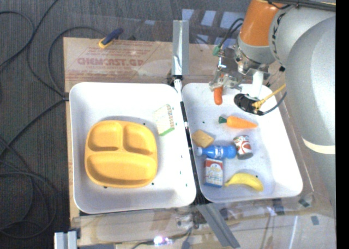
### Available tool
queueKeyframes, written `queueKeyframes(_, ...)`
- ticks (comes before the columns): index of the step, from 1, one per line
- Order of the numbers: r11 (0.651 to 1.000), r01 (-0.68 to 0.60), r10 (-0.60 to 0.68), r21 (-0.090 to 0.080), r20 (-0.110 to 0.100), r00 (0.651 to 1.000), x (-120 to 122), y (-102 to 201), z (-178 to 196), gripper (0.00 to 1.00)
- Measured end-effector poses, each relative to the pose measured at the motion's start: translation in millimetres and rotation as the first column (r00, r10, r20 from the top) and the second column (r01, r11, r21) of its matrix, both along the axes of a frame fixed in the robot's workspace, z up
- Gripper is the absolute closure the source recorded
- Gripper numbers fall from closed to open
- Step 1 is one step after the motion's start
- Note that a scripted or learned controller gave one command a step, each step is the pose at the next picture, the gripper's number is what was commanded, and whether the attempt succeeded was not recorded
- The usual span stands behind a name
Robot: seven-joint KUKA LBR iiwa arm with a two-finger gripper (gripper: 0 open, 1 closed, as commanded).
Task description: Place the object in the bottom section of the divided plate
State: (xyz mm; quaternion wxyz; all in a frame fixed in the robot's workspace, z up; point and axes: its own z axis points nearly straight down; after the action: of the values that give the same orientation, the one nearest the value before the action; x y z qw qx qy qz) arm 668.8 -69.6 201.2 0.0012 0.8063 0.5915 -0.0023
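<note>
A yellow divided plate (121,152) lies in the left white bin (87,92), its large bottom section (117,170) toward the near side and two smaller sections behind it. My gripper (220,85) hovers over the back left corner of the right bin (283,150). A small orange-red sausage-shaped object (218,97) hangs upright between its fingers, just above the bin floor. The gripper is well to the right of the plate, across the wall between the bins.
The right bin holds a toy carrot (239,122), a tan block (203,138), a blue bottle (217,151), a small can (243,146), a carton (214,172) and a banana (244,181). A green-and-white card (163,119) lies by the plate's back right corner.
</note>
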Motion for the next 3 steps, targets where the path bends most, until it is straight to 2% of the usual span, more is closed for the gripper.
queueKeyframes(1,0.998,0.063,-0.063,0.001,0.000,0.998,-11,-16,-19,1.00)
queueKeyframes(2,0.989,0.145,-0.145,0.003,0.000,0.989,0,-82,-34,1.00)
queueKeyframes(3,0.974,0.225,-0.225,0.005,-0.004,0.974,-121,-27,-63,1.00)
